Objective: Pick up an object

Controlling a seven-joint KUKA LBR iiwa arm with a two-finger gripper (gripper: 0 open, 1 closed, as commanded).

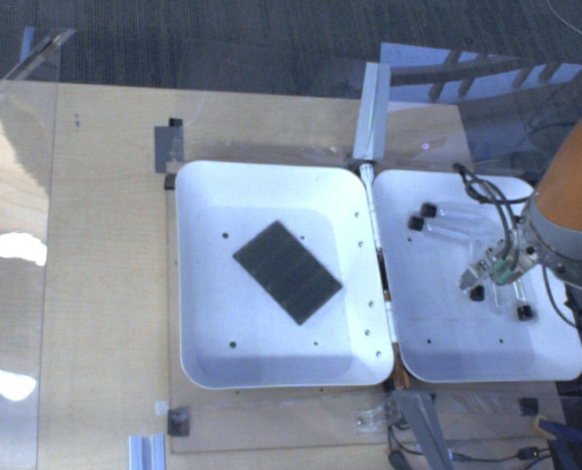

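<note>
From my station I see the bench (95, 360) with its two white bins side by side. The left bin (198, 351) holds one thing, a dark flat slab (287, 271), rectangular and turned at a slant so its corners point up, down, left and right; it lies flat on the floor of that bin, a little above the middle, well apart from every wall. The right bin (428, 351) holds several clear tubes with black caps: two lie near the upper left of its floor, just beside each other, their caps (421, 216) pointing left; at least one more cap (524, 311) shows lower right, close under the arm. The arm (577, 194) comes in from the right, its orange band large at the edge of my view, grey wrist below it, with cables looping over the right bin's upper part. The gripper (489, 274) hangs over the right bin's floor, right of centre, among the tubes, with a small dark piece just below its tip. The tip is a blur of metal and green to me, so I cannot tell its grip state, nor whether anything sits in it. The slab is far to its left, across the wall between the bins.
</note>
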